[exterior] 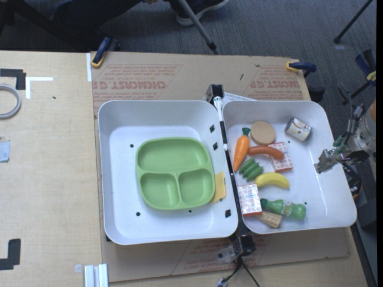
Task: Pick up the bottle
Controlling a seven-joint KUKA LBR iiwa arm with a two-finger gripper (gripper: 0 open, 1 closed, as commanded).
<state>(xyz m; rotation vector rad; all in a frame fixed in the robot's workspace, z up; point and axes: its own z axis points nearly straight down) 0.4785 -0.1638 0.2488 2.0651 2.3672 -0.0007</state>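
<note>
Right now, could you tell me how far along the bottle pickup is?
Nothing looks done yet: the green bottle lies on its side in the right bin, among toy foods. The pincer is over that bin's right edge, apart from the bottle. Approaching, grasping and lifting all remain.

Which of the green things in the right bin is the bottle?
The green bottle, lying on its side near the bin's front edge. The other green thing, the ridged pickle, sits further back beside the carrot.
</note>
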